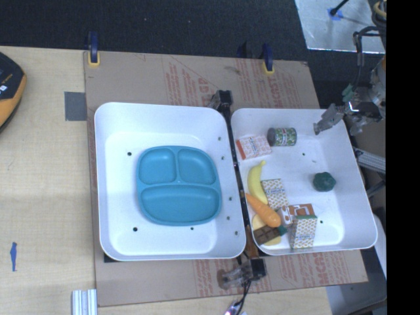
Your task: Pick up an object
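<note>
Can (282,136): you see it lying on its side at the back of the right bin (348,176), the item nearest the end effector.
End effector (338,115): at the right bin's back right rim, right of the can and apart from it; grip state, you cannot tell.
Ball (323,182): dark green, alone toward the bin's right.
Banana (256,182), carrot (263,210), packets (252,146): clustered along the bin's left side.
Left bin (111,176): holds a blue plate (178,184).
Surface (39,176): carries both bins.
</note>
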`<state>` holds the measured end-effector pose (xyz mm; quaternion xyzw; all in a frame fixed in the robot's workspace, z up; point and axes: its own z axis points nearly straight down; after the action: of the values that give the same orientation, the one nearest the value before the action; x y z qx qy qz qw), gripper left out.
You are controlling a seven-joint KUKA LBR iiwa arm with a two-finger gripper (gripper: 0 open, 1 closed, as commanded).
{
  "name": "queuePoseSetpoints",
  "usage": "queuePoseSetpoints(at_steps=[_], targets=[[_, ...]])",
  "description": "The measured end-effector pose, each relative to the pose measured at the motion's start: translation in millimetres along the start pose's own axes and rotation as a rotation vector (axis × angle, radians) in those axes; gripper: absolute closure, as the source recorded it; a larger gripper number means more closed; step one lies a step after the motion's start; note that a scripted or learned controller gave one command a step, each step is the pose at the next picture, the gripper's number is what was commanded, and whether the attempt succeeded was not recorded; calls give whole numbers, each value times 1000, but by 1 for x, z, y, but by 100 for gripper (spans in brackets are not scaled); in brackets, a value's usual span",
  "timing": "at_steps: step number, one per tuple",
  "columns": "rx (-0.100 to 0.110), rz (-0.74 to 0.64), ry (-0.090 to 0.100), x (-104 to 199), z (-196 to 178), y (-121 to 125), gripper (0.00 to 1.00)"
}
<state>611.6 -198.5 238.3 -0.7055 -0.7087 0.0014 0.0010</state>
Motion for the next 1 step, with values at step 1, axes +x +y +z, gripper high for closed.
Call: queuePoseSetpoints(at_steps=[1], targets=[[16,3,5,-13,147,-77,0]])
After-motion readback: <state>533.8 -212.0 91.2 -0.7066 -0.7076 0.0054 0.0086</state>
